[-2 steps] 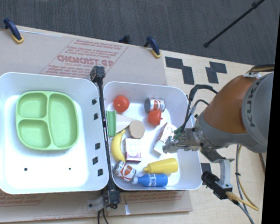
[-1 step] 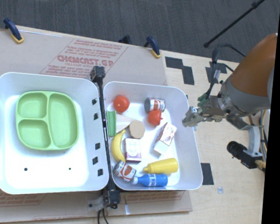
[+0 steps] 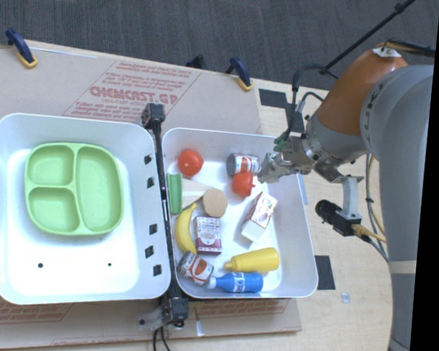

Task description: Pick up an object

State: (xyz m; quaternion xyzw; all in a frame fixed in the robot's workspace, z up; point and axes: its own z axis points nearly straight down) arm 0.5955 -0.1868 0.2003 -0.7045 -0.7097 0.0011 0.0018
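**Inspector:** Camera view, from the left. What sits in the left bin (image 3: 4, 190)?

**Assistant:** A green divided plate (image 3: 75, 189) with three compartments, lying flat in the upper half of that bin.

**Inspector:** And the right bin (image 3: 308, 255)?

**Assistant:** It is crowded. A red tomato (image 3: 191, 161) lies near the upper left. A small can (image 3: 242, 164) lies on its side near the top wall, and a second red ball (image 3: 242, 183) sits just below it, touching or nearly so. A white carton (image 3: 258, 216) lies tilted to the right of centre. A round tan cookie (image 3: 215, 203) rests above a small dark red box (image 3: 208, 234), with a banana (image 3: 185, 227) curving along the box's left side. A green stick (image 3: 174, 194) lies by the dividing wall. Lower down, a yellow mustard bottle (image 3: 254, 259) lies above a blue bottle (image 3: 237, 282), and a small red-and-white packet (image 3: 194, 268) sits at the lower left.

**Inspector:** The gripper (image 3: 269, 170)?

**Assistant:** It hangs at the bin's upper right, just beside the can and the red ball (the arm (image 3: 379, 93) comes in from the right). Nothing is visibly between its fingers. Whether they are spread or closed, I cannot tell.

**Inspector:** Surroundings?

**Assistant:** A printed brown board (image 3: 135, 95) lies under the bins, held by blue clamps (image 3: 21, 46).
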